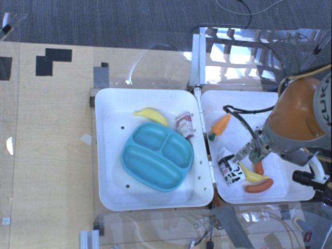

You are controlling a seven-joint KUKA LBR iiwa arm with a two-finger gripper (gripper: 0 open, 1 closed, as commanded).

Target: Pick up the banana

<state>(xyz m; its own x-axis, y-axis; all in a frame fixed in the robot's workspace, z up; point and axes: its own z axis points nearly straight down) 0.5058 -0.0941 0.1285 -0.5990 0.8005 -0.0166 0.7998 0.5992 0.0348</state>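
A yellow banana [152,115] lies in the left bin [106,139], at the far edge of a blue divided plate [157,156]. A second yellow banana-like piece [252,175] lies in the right bin [290,191], near its front. My gripper [240,157] hangs over the right bin, just up and left of that second piece and close above a black-and-white item [231,170]. The arm's orange band [298,113] covers the right part of this bin. Nothing shows in the gripper.
A red-and-white packet [184,125] sits beside the plate in the left bin. The right bin also holds an orange carrot [220,124], a red sausage [258,185] and a small red-orange piece [258,167]. A black cable [239,115] loops above the carrot.
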